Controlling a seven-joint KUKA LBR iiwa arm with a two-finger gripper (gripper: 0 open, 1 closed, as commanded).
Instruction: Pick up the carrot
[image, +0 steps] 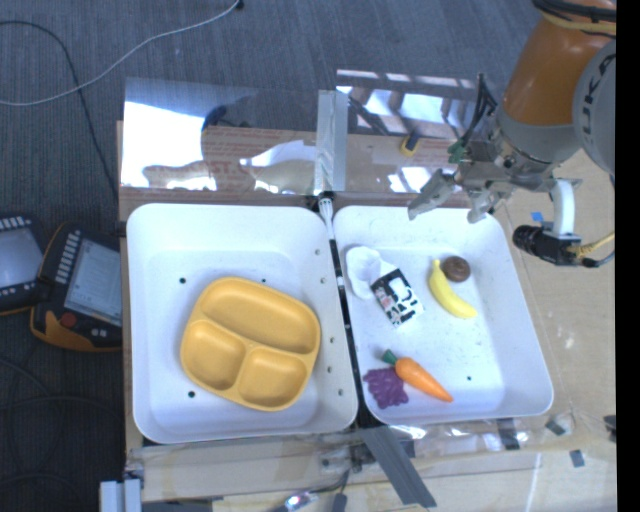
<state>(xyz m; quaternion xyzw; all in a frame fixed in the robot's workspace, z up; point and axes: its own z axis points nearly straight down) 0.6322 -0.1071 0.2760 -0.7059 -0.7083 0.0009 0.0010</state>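
The carrot (421, 377), orange with a green top, lies near the front edge of the right bin (505, 330), its green end pointing left. A purple bunch of grapes (385, 386) touches that end. My gripper (446, 207) hangs over the back edge of the right bin, well behind the carrot. Its fingers are spread open with nothing between them.
A banana (451, 291) with a brown round piece (457, 267) at its top lies mid-bin. A white cup (362, 266) and a black-and-white box (395, 297) sit to its left. The left bin (160, 240) holds a yellow divided plate (250, 340). A pendant (80, 290) lies at the far left.
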